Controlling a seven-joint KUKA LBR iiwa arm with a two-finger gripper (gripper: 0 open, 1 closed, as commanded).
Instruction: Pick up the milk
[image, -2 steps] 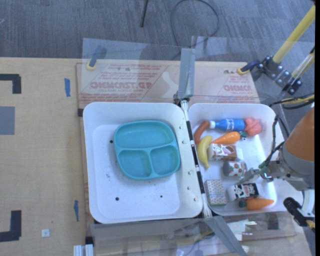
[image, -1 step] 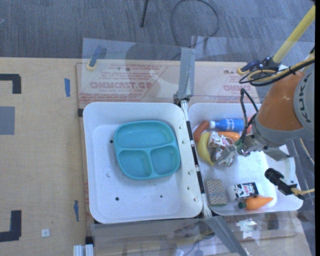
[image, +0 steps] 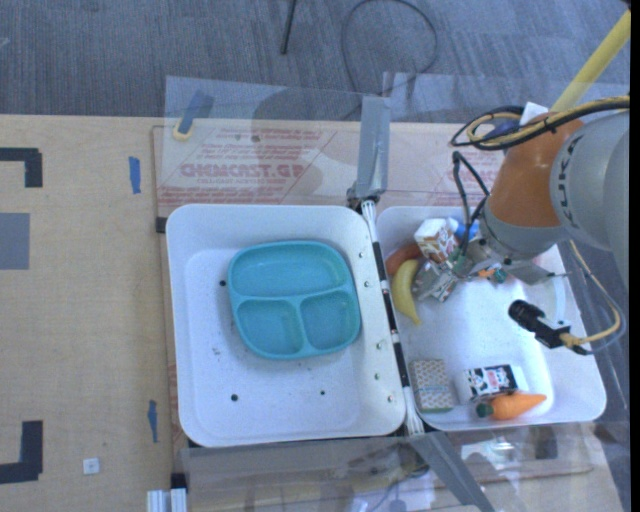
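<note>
End effector (image: 440, 280) low in the right bin (image: 480, 335), near the banana (image: 405, 292); whether it is spread or pressed together I cannot tell.
Milk (image: 490, 380), a small carton, lies at the bin's front just beside the carrot (image: 518, 404). It is probably light, stiff but crushable, and best pinched across its narrow sides.

Even, bright overhead light; no hard shadows. Left bin (image: 200, 330) reads near-white, slightly blown out, with a faint soft shadow under the blue tray (image: 295, 298) at its centre. Clear sheet (image: 260, 140) behind that bin shows pale glare. Arm (image: 590, 190) to that bin's right is soft, slightly blurred. Overall resolution low, fine detail smeared.
</note>
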